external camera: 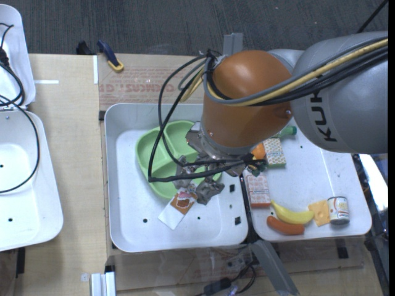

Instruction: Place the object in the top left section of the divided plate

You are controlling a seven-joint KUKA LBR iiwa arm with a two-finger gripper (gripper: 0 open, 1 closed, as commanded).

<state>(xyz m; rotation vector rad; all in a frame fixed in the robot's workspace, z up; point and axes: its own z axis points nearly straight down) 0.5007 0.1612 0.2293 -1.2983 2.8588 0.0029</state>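
Bright, even overhead lighting, with no deep shadows. The two white bins (123,227) are close to overexposed, and a hot white patch glares at the right edge. The orange band (247,97) above the wrist shows a soft highlight on its top. A faint shadow lies under the arm (345,91) on the bin floor. Focus is fairly sharp mid-frame; the dark floor (185,11) at the top is grainy and dim.

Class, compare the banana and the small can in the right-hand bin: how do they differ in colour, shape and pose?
The banana is yellow; the can is silvery with a red label. The banana is long and curved; the can is short and cylindrical. The banana lies beside an orange sausage-shaped toy; the can sits beside a cheese wedge. Both rest in the right bin.
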